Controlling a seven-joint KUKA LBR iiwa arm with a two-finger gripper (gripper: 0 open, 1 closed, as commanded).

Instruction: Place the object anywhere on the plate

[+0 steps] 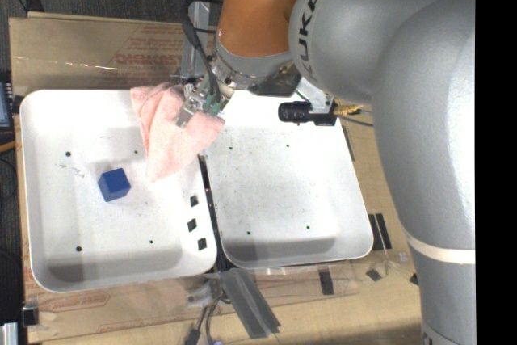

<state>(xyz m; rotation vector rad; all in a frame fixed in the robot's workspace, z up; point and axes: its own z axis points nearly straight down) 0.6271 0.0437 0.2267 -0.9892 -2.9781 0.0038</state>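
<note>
Grey arm (388, 69) over right bin (283, 198); tool (196, 105) clamped on pink cloth (170, 133), blue cube (114, 183) nearby

right bin (283, 198) floor open, pink cloth (170, 133) (draped) across divider

A single fixed camera looks down at a slant from above the bench (48, 52), near enough that the two white bins fill most of the frame: the left bin (48, 238) at lower left, the right bin (323, 230) at centre. The arm (404, 93) bulks large across the right side.
</note>
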